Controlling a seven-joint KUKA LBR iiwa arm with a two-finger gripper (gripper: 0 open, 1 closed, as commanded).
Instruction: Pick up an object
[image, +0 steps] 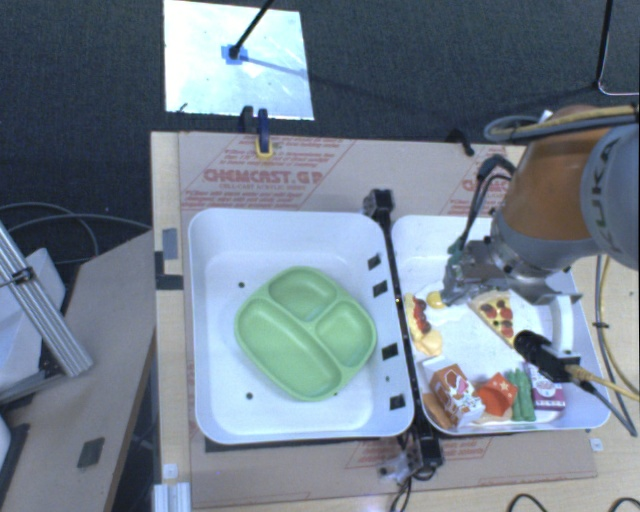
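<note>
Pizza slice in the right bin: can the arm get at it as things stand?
Probably yes. The pizza slice lies flat in the right bin, with the end effector just beside it and nothing stacked on top.

Even overhead light, soft shadows, slightly soft and grainy focus.

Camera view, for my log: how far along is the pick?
Done: the arm has reached over the right bin. In hand: its gripper hangs low above the toy food, nothing visibly gripped. Left: grasping and lifting an item. The green divided plate sits in the left bin.
</note>
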